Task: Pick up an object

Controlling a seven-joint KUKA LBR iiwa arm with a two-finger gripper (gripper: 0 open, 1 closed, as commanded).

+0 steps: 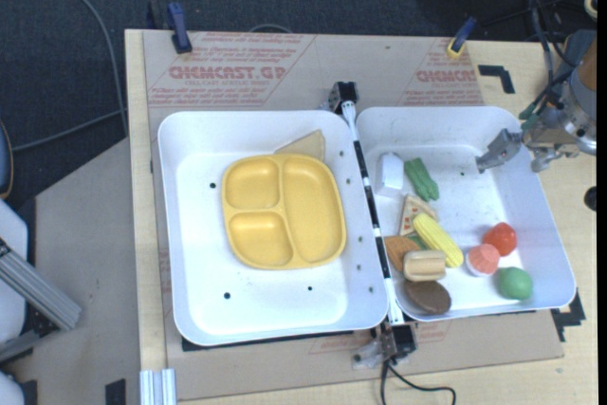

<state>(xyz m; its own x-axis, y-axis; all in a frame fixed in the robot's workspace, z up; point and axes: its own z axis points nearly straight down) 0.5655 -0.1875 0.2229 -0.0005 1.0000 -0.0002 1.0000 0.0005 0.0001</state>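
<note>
You have two bins side by side on the bench (pixel 142 204). Left bin (pixel 190 299): tray (pixel 283 210) at centre, wedge (pixel 305 145) behind it near the back edge. Right bin (pixel 541 204): food (pixel 427 242) crowds the left edge and front-left corner; three round pieces (pixel 498 259) lie near the front-right corner. Gripper (pixel 517 155) sits over the back-right edge.

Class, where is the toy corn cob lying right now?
The corn cob lies in the right bin, near its left wall, between the green pepper above and the bread roll below.
</note>
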